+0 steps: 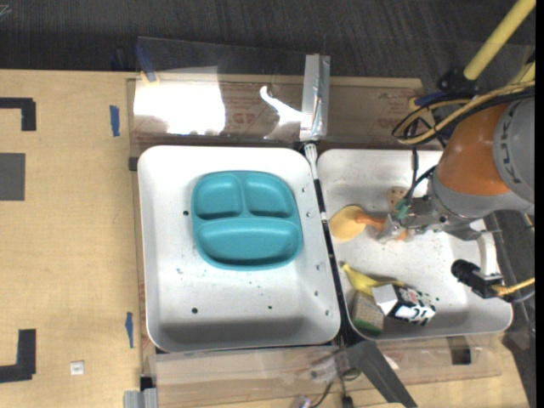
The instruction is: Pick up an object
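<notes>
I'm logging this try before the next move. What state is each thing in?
Teal tray: flat, right side up, in the left bin.
Yellow spoon: lying in the right bin, at the gripper.
Banana: lying on the right bin's floor.
Small box: lying beside the banana.
Gripper: low in the right bin, grip unclear.
</notes>
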### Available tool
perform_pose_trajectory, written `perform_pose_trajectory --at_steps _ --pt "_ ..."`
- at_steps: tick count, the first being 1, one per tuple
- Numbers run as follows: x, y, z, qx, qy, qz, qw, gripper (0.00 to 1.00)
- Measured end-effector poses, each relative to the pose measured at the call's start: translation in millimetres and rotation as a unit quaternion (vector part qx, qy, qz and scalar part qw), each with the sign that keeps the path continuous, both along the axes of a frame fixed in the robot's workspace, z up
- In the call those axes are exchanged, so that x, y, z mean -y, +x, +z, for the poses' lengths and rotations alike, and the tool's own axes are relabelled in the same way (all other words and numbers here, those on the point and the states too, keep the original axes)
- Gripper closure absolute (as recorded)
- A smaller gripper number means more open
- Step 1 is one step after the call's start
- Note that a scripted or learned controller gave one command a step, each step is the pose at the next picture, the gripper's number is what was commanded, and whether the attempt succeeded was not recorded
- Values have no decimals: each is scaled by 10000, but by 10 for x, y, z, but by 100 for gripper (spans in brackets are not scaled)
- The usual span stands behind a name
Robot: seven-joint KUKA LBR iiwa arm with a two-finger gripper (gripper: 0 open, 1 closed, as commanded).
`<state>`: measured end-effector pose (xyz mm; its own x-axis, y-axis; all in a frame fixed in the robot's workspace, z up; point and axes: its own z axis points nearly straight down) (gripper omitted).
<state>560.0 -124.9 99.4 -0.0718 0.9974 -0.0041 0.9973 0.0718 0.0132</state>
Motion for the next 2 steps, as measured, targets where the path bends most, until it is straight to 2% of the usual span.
perform_pose_trajectory --at_steps 1,2 --pt "-981 207 880 -35 36 -463 9989 100" --pt "-664 443 847 -65 25 -2066 9784 100"
